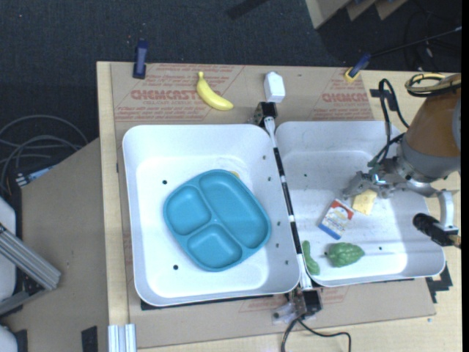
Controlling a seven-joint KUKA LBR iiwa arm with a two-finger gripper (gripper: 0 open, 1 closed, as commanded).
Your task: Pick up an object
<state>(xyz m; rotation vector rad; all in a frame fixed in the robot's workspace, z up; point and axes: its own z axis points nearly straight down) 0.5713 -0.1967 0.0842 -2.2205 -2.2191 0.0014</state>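
In the right bin [315, 141] a pale yellow chunk [365, 202] lies near the middle. My gripper [371, 187] hangs right over its upper edge, reaching in from the right. A small red, white and blue box [336, 218] lies just left of the chunk. A leafy green toy vegetable [344, 254] sits near the front wall, and a slim green pod [310, 258] lies beside the bin's left wall. From this view I cannot tell whether the gripper touches the yellow chunk.
The left bin [146, 152] holds a blue divided plate [215, 218]. A yellow banana [212, 94] and a white block [275, 86] lie on the bench behind the bins. The arm's orange band [438, 127] hangs over the right bin's right side.
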